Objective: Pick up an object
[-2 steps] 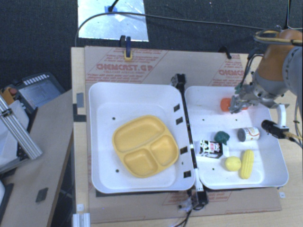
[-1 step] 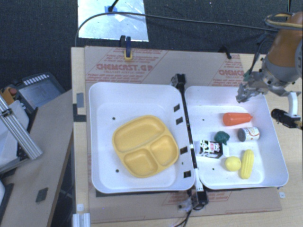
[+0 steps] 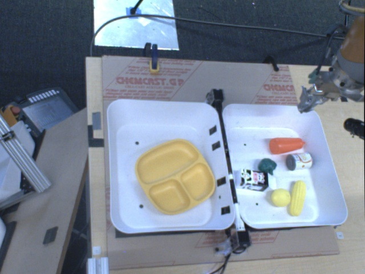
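The end effector (image 3: pixel 311 99) hangs over the right bin's (image 3: pixel 331 153) far right corner; how far it is open I cannot tell. Just below-left lies an orange carrot (image 3: pixel 286 145), then a can (image 3: pixel 300 161), corn cob (image 3: pixel 296 197), lemon (image 3: pixel 279 197), all unobstructed. Further left, a yellow divided plate (image 3: pixel 174 176).

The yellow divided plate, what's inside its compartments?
All three compartments of the yellow divided plate show bare yellow surface. It lies in the left bin; the bin floor beneath it is covered.
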Controlling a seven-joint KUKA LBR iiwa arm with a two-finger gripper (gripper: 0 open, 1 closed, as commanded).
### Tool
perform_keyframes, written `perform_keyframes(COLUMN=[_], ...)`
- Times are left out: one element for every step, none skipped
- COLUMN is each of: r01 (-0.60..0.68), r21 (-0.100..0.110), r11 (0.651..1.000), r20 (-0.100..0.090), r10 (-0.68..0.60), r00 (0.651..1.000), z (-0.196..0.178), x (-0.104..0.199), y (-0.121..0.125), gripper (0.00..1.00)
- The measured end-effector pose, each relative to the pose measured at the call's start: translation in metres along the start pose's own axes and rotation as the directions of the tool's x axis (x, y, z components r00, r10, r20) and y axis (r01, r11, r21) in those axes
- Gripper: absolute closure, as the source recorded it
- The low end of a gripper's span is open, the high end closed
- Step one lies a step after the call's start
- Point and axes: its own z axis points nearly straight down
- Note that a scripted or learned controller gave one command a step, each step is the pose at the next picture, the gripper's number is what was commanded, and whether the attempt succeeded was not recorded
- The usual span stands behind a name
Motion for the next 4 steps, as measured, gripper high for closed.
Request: perform_keyframes(r01=[0.002, 0.005, 0.006, 0.006], r21=[0.003, 0.007, 0.007, 0.009], r11=[1.000, 1.000, 1.000, 1.000], r20=[-0.001, -0.004, -0.004, -0.005], r10=[-0.002, -0.005, -0.006, -0.006], r00=[1.000, 1.000, 1.000, 1.000], z=[-0.027, -0.024, -0.009, -0.002], x=[0.000, 0.056, 0.108, 0.163], y=[0.001, -0.020, -0.024, -0.046], gripper=[1.00, 1.00, 1.00, 1.00])
